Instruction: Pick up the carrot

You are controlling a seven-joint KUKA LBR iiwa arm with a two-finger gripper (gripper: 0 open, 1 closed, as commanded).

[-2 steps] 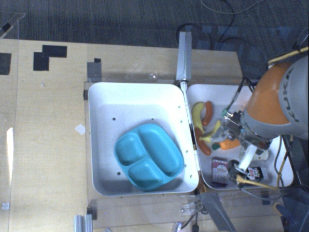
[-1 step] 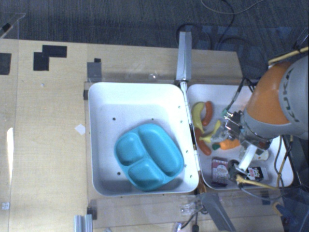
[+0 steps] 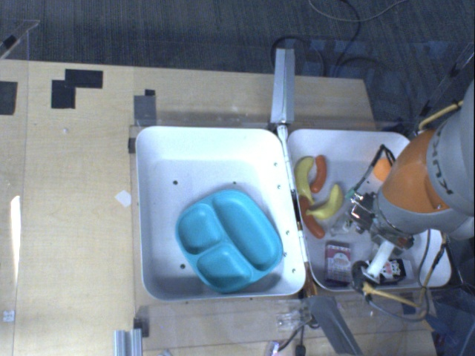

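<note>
Over the right bin (image 3: pixel 349 143), the grey arm with its orange band covers much of that bin's right half, and the bin's far corner is lost beneath it. The claw (image 3: pixel 361 212) hangs low near the bin's middle, seen from above as a small metal cluster; whether it is spread or pressed together cannot be told, and nothing shows in its grip.

What seems to be the carrot (image 3: pixel 380 170) is a small pale-orange piece at the arm's upper left edge, in the right bin. Most of it is hidden behind the arm, so its shape is unclear.

Left of the claw lie two yellow bananas (image 3: pixel 326 205) and two red-orange sausage-like pieces (image 3: pixel 319 173), one partly under a banana. A dark-red packet (image 3: pixel 338 258) lies near the front wall. The left bin (image 3: pixel 163 154) on the counter (image 3: pixel 74 199) holds a blue divided plate (image 3: pixel 230 239).
</note>
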